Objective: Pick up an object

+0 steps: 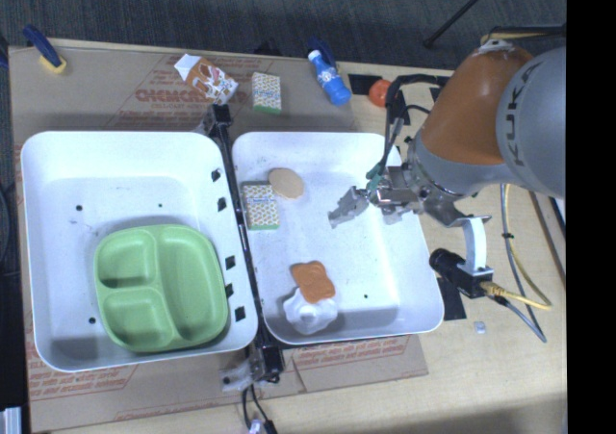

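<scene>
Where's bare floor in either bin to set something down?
Left bin: the far half, beyond the green divided tray, is bare. Right bin: bare centre floor between the tan round piece, orange item and gripper. Crowded along the divider by the patterned packet and near the white item.

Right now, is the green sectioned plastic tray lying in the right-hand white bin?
No, the green sectioned plastic tray lies in the left white bin, across the divider from the gripper.

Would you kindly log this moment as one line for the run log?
arm: over right bin | gripper: above bin floor, nothing seen held | nearest: tan disc | left bin: green tray
</scene>
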